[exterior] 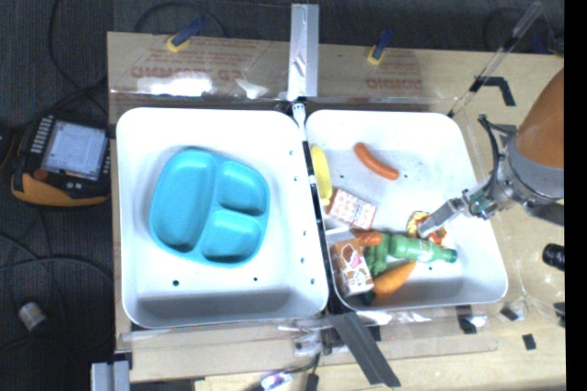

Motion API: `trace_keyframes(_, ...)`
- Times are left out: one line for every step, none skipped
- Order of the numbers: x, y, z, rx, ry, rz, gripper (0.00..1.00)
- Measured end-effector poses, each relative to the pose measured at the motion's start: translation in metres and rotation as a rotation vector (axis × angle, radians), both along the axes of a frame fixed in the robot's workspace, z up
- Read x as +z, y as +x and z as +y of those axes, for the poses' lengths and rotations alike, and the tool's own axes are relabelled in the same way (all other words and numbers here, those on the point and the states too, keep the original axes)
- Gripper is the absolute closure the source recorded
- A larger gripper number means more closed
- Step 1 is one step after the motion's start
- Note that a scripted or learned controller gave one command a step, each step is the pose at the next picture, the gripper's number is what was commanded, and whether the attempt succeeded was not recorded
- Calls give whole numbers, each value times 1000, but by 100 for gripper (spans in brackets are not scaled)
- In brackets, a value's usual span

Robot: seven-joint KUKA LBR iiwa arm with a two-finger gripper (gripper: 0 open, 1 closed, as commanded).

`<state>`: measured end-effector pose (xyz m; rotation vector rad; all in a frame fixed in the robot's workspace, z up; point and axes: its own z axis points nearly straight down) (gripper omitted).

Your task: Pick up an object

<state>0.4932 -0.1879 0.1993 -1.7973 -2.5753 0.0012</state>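
My gripper (435,219) reaches in from the right and is low over the right bin (463,150), near its right side. Its tip is over a small yellow and red toy (422,222). Just below that toy a green bottle (417,249) lies on its side. An orange carrot (393,279) lies at the bin's front. A red sausage (376,161) rests apart near the back. A yellow banana (319,171) lies along the left wall. Two small printed boxes (351,208) (352,268) sit left of the bottle.
The left bin (138,288) holds a blue divided plate (209,204). A metal divider (303,59) stands behind the bins. Clear panels with clips lie at the bench's back. A handheld device (64,160) sits on the floor at far left.
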Motion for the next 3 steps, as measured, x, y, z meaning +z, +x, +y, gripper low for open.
trace_keyframes(-106,36,-30,142,2,-2,0)
trace_keyframes(-106,38,-23,-231,12,-25,0)
trace_keyframes(-81,-9,-31,-28,-1,0,0)
